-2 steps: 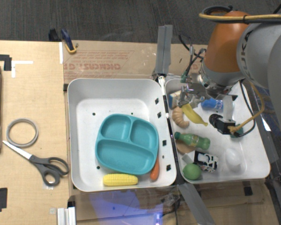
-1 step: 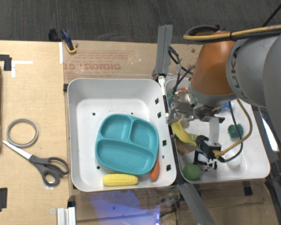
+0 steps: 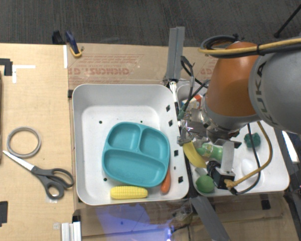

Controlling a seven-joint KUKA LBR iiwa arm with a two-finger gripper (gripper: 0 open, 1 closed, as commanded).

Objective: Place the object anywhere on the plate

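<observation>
Corn (image 3: 129,192): yellow; lying in left bin (image 3: 85,134) by the near wall, just beside the plate, not on it
Carrot (image 3: 165,183): orange; touching the plate's right near corner, leaning by the bin wall
Plate (image 3: 136,153): teal, three parts, nothing on it; sits in the middle of the left bin, so easy to drop food onto
Right bin (image 3: 276,177): holds the play food waiting to be picked
Banana (image 3: 193,155): yellow; in the right bin by the wall between bins, partly under the arm
Green ball fruit (image 3: 205,184): near front of right bin, beside the banana
Dark green bit (image 3: 252,140): farther right; too hidden to name
Arm (image 3: 241,84): big, grey and orange; bent low over the right bin, likely reaching for food
Gripper (image 3: 204,149): down among the food near the banana; cannot tell if spread or pinching, wrist and cables hide it
Job: looks like the picking step; nothing on the plate yet
Scissors (image 3: 42,174) and tape roll (image 3: 23,141): on bench at left, well apart from bins
</observation>
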